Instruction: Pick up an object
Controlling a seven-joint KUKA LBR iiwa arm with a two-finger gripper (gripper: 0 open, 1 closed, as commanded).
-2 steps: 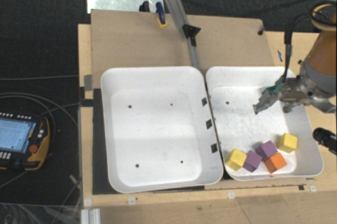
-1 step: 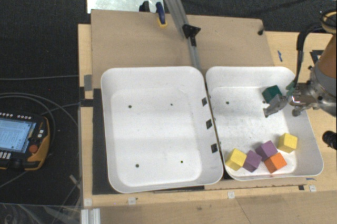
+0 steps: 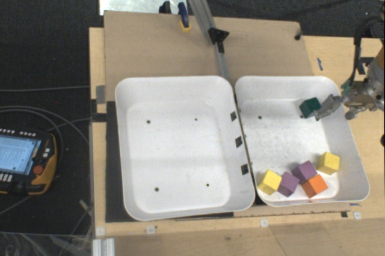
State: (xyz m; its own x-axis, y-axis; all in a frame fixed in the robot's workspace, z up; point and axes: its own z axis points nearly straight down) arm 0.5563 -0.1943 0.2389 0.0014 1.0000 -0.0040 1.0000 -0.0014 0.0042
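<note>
Pincer [image 3: 320, 110] of mine closes on a dark green block [image 3: 310, 107], a small cube with a lighter top, over the right bin's [image 3: 264, 128] upper right. Five other cubes [image 3: 299, 177] cluster by its near edge.

At the bench's right edge, the arm's wrist [image 3: 368, 92] is a blocky grey metal piece with a pale housing above. Dark cables [image 3: 359, 50] loop around it, and slim grey fingers [image 3: 328, 107] jut out.
</note>
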